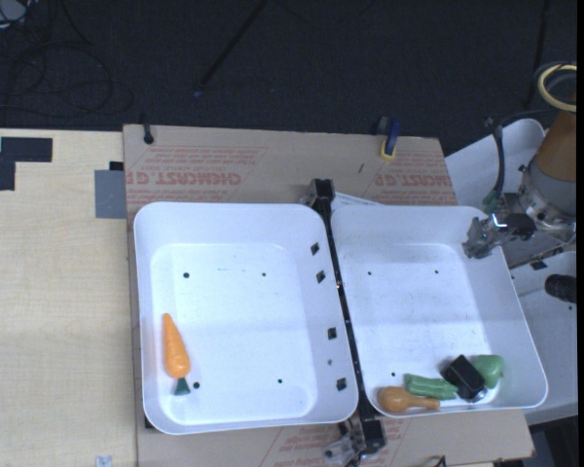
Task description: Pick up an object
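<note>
Claw [479, 233] state: cannot tell (too small). Nothing lifted yet. Black block [464, 377] lies well below it, untouched.

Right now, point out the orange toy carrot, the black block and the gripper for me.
Orange toy carrot [174, 346]: camera view, mid-body.
Black block [464, 377]: camera view, top face.
Gripper [477, 237]: camera view, at its fingertips over the right bin's edge.

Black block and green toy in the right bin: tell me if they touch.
Touching. The camera view shows the black block lying against the green toy, overlapping its edge with no bin floor visible between them.
</note>
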